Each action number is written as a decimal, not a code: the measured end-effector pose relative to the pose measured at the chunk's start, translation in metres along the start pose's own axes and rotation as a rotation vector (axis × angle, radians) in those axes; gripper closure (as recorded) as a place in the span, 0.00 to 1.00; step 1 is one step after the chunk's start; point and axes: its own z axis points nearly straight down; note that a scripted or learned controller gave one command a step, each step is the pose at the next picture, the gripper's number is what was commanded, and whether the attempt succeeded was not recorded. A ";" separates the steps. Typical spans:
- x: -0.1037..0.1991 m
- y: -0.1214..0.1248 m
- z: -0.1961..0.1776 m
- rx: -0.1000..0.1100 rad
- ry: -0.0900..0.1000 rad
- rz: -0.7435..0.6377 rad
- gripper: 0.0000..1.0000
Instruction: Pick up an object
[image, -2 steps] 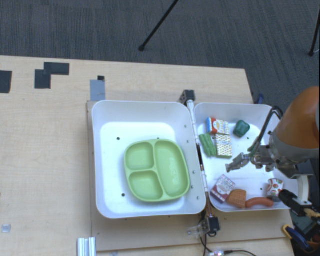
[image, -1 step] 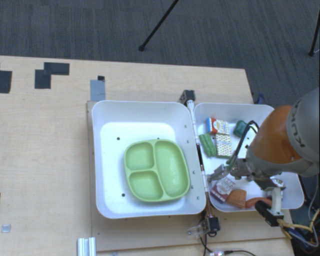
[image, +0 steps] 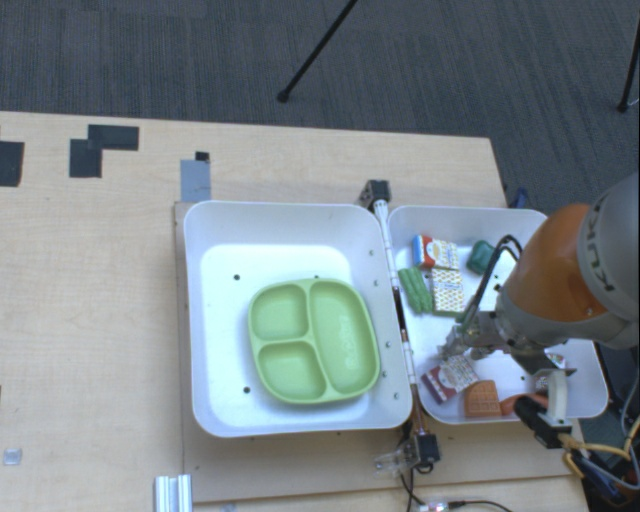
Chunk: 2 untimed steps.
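Nearest me in the right white bin (image: 598, 395), I see a flat orange-brown block (image: 481, 399) lying on the floor by the front wall, with a small red-and-white packet (image: 438, 384) just to its left. A crumpled speckled white wrapper (image: 459, 369) sits between them and slightly further back. My tool (image: 466, 337) hangs right over that wrapper, at or just above its upper edge; I cannot tell whether it is clenched or released, since the grey wrist and orange band of the arm (image: 556, 280) cover much of it. Beyond the tool lie a yellow-dotted white sachet (image: 447, 293), a green rectangular bar (image: 415, 288), a red, white and blue carton (image: 437, 251) and a teal lump (image: 482, 256). Any print on these is too small for me to read. In the left white bin (image: 215, 330) rests a pale green three-compartment plastic plate (image: 313, 341), on the light wooden desk (image: 90, 330).
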 end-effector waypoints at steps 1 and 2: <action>0.000 0.000 0.000 0.000 0.000 0.000 0.00; 0.001 0.001 -0.010 -0.002 0.000 -0.002 1.00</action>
